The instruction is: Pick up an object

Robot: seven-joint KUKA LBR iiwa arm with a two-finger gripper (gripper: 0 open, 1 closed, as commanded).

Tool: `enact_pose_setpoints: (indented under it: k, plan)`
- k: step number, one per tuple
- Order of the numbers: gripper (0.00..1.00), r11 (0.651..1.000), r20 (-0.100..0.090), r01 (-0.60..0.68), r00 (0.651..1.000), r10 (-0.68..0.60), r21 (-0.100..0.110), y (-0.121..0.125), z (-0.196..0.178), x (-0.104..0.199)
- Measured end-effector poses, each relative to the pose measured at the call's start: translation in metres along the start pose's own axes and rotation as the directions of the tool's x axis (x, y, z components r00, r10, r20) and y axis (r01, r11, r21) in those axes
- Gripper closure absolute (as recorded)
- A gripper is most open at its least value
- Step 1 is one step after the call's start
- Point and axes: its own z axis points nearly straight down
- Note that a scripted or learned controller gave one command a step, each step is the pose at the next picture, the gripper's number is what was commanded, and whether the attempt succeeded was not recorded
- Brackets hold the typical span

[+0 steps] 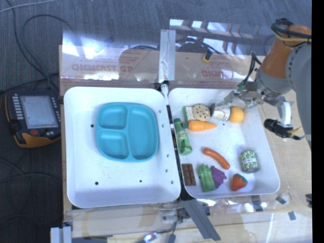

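Orange-banded grey arm, gripper (219,106) low over the right bin (260,135), just beyond the carrot (202,126) and slightly right of it. Open or closed: cannot tell, tip too dark and small against the clutter. Nothing seen held.

Likely target, judged from tip position: small white jar-like piece (220,114) lying just right of and beyond the carrot, touching or almost touching the yellow lemon (236,115) further right.

Step in hand, by judgement: final approach and descent, pick not yet made.

To do it well:
- Centre on one piece, not the seam between jar and lemon.
- Come straight down; avoid sweeping toward the carrot.
- Close across the narrow side of the jar; lemon round, likely to roll out.
- Lift slowly and check that the piece comes up.

Around and in the way:
- Speckled cookie (201,112) just beyond the carrot, close on the tip's left; could be nudged.
- Green bottle (182,136) left of the carrot along the bin wall.
- Red sausage (216,158), green can (249,161), purple grapes (217,175), strawberry (239,182), chocolate bar (188,174), all nearer the camera than the carrot, well apart from the tip.
- Blue plate (126,131) in the left bin (73,151), far left of the carrot, no hindrance.
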Motion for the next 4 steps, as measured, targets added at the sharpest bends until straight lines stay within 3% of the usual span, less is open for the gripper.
enact_pose_setpoints:
  k: [1,2,3,4]
  plan:
    - [0.00,0.992,-0.003,0.120,0.993,-0.120,0.036,0.014,-0.012,0.005]
    - [0.00,0.987,-0.005,0.157,0.988,-0.157,0.007,0.013,0.002,0.002]
    - [0.00,0.968,-0.001,0.250,0.968,-0.250,-0.015,-0.004,0.011,0.002]
    - [0.00,0.976,-0.013,0.217,0.976,-0.217,0.013,-0.019,0.030,0.004]
